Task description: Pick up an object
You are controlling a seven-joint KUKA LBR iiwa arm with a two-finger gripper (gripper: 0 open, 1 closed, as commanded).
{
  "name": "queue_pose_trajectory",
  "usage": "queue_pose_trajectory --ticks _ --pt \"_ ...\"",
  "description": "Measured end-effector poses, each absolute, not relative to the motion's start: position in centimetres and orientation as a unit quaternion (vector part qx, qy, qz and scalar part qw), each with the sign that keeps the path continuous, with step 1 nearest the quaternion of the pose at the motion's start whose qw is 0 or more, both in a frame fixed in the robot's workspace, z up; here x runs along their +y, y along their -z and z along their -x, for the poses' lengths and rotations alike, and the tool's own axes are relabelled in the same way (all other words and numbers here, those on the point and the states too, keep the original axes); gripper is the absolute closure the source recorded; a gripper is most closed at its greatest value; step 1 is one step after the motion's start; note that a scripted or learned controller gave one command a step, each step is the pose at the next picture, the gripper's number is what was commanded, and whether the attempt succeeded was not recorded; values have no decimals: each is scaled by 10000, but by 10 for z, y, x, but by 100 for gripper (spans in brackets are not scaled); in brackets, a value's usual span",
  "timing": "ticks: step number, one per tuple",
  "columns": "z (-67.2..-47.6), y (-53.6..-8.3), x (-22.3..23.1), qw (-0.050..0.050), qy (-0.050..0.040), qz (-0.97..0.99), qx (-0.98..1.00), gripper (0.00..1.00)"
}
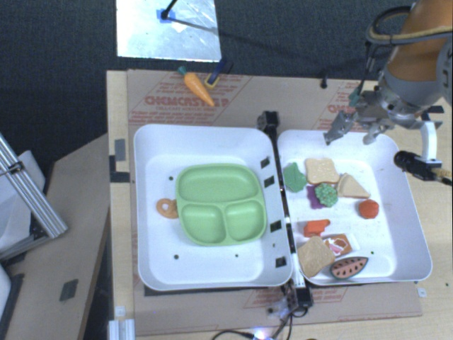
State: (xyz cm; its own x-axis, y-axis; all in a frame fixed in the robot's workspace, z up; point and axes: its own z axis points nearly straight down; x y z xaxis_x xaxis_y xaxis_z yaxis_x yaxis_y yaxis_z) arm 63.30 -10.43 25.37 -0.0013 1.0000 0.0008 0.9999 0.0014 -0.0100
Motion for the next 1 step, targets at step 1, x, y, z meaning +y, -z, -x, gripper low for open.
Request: queue_pose_trajectory --ticks 1 --pt "-635 -261 -104 -7 4 7059 -7083 0"
